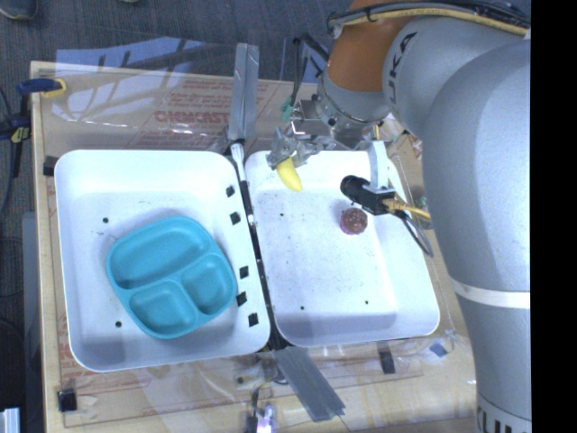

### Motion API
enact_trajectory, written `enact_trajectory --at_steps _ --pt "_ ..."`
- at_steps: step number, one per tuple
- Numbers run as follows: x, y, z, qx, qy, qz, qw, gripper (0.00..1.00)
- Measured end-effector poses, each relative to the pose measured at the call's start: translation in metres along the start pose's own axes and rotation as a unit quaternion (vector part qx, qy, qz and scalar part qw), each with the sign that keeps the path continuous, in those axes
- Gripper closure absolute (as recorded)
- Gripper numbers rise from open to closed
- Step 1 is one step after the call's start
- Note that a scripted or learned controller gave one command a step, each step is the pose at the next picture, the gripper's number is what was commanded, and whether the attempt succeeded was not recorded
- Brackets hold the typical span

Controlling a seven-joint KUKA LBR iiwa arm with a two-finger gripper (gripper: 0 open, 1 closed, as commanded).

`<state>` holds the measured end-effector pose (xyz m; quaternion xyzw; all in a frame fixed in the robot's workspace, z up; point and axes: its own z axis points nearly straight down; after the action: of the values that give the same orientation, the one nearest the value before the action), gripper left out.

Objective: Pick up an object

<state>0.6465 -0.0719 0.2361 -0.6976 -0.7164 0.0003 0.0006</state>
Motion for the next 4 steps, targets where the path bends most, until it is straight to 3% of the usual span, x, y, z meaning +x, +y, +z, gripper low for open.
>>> enact_trajectory --at_steps 1,2,3,4 --pt "-0.047 -0.012 -0.001 0.002 0.000 -0.002 1.0000 1.00" --pt "-0.054 0.009 0.012 0.001 0.000 0.006 1.0000 1.00" --pt "-0.054 0.009 0.012 0.001 0.000 0.006 1.0000 0.00" --pt "-0.048 0.009 0.128 -0.001 -0.001 -0.010 1.0000 0.00"
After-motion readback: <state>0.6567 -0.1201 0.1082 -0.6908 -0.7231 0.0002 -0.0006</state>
